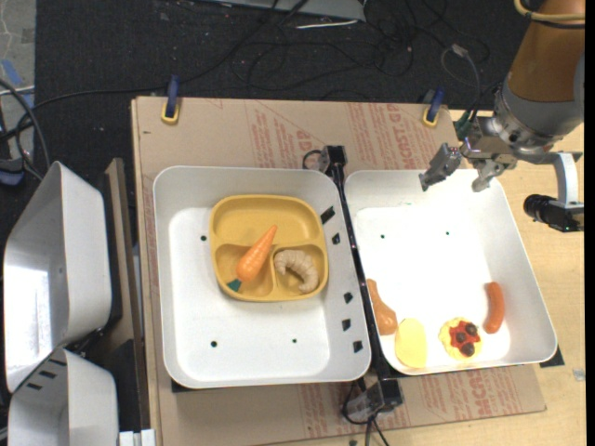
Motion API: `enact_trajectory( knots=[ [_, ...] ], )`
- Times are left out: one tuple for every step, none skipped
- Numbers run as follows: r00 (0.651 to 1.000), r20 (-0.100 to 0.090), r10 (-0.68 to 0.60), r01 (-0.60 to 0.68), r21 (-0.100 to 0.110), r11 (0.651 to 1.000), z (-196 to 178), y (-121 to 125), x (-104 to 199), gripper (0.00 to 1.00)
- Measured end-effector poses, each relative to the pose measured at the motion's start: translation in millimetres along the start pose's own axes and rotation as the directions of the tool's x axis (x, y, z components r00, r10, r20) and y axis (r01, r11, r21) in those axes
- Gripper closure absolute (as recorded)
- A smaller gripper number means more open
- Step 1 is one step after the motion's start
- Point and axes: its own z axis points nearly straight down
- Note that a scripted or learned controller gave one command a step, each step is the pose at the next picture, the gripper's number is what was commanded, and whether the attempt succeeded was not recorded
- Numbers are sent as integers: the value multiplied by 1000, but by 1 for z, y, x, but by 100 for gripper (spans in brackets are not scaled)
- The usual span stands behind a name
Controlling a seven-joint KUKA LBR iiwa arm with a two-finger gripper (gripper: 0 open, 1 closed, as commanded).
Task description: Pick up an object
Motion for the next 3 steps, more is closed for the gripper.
enact_trajectory(
  knots=[
    [1000,2,-2,2,-12,1000,-7,2,0,0],
    [1000,2,1,-1,-8,1000,43,8,-8,0],
    [1000,2,0,0,-8,1000,87,10,-8,0]
  ],
)
